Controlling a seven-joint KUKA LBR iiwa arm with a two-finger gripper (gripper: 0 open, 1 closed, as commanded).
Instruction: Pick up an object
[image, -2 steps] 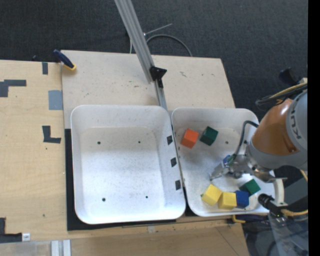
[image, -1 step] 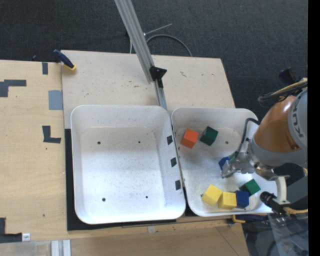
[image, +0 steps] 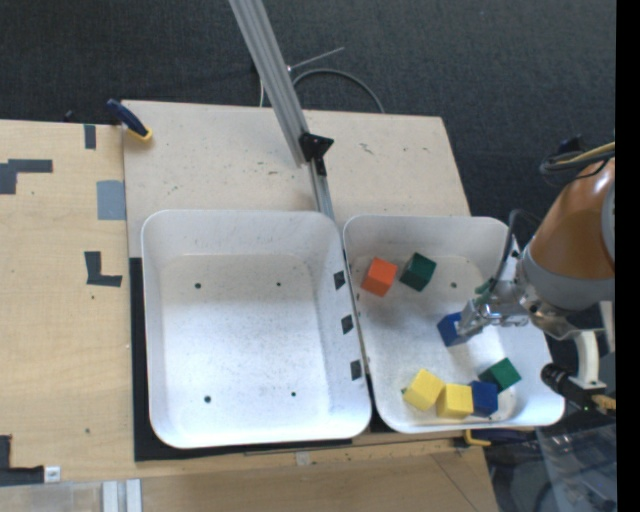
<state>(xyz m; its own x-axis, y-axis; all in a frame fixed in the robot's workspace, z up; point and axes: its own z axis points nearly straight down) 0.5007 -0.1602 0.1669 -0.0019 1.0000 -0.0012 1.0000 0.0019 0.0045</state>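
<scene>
Blue cube (image: 451, 328) sits mid-right in the right-hand bin (image: 430, 228), apart from the other blocks, which likely makes it the easiest target; the gripper (image: 478, 316) is down against its right side, but whether its fingers are apart or closed on the cube I cannot tell. Other blocks are matte, hard-edged: orange cube (image: 379, 276), dark green cube (image: 418, 271), and, clustered at the near wall, two yellow cubes (image: 424, 389), a blue and a green. The left bin (image: 160, 300) is glossy white, speckled.
</scene>
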